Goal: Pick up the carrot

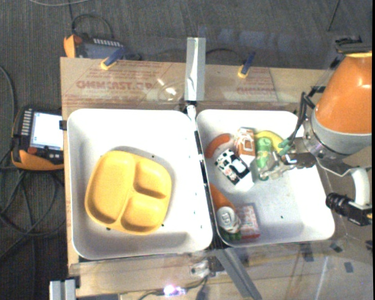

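Note:
The carrot (220, 198) is an orange piece lying against the left wall of the right bin (287, 220), partly hidden by a black-and-white box (232, 166). My gripper (274, 169) hangs low over the upper middle of that bin, right beside a green container (261, 154) and well to the right of the carrot. Nothing orange shows at the gripper. The arm's orange band (347, 95) looms over the bin's right edge.
An orange-red curved item (216, 144), a white and orange carton (245, 141) and a yellow banana (270, 137) crowd the bin's top. A tin can (227, 217) and a red packet (247, 219) lie at the front. The left bin (81, 136) holds a yellow divided tray (130, 190).

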Action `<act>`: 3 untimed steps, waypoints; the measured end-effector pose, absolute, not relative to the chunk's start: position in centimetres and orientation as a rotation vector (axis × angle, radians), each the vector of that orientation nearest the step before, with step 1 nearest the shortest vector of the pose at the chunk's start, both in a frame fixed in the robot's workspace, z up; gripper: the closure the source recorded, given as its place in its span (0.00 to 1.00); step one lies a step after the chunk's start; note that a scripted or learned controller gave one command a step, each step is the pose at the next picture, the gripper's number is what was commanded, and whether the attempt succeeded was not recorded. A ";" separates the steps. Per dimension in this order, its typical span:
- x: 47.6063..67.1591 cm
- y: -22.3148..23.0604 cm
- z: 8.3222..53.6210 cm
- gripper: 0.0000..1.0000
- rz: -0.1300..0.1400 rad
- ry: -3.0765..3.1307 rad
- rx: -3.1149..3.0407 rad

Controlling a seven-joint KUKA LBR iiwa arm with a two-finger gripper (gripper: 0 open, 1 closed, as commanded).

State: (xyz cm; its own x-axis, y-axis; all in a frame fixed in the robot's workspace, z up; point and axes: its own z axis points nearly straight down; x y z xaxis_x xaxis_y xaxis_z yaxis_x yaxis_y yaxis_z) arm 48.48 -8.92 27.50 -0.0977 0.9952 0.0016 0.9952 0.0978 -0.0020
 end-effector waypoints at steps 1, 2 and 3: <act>48.5 -3.3 27.3 1.00 0.000 -2.303 -2.134; 56.8 -0.4 30.8 1.00 0.007 -1.999 -2.423; 59.7 -0.8 31.5 1.00 0.007 -2.360 -2.077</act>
